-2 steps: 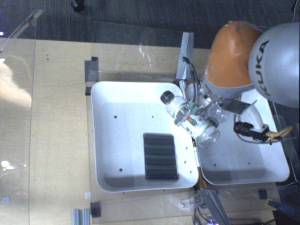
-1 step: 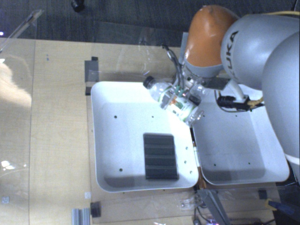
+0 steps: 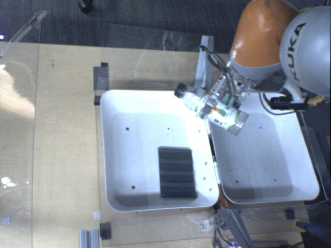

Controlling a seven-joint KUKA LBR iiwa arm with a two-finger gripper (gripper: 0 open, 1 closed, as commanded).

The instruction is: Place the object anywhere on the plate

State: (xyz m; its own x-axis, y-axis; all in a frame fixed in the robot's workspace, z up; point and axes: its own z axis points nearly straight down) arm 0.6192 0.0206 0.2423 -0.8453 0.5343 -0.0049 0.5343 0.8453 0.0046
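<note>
Bottle [image 3: 209,109], clear with a dark cap, is hanging crosswise in the gripper [image 3: 221,98], whose jaws are closing on its middle, above the divide right of the dark ribbed plate [image 3: 176,172]. Carrying seems underway; next, travelling toward the plate and lowering.

Two bins side by side on bench [image 3: 57,154]: left bin [image 3: 129,138] holding ridged plate [image 3: 177,172] near its front; bottle [image 3: 209,107] above the shared rim, under arm [image 3: 279,35].

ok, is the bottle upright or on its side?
On its side: the bottle lies roughly level, black cap toward the left bin, at the hand, above the seam between bins.
</note>
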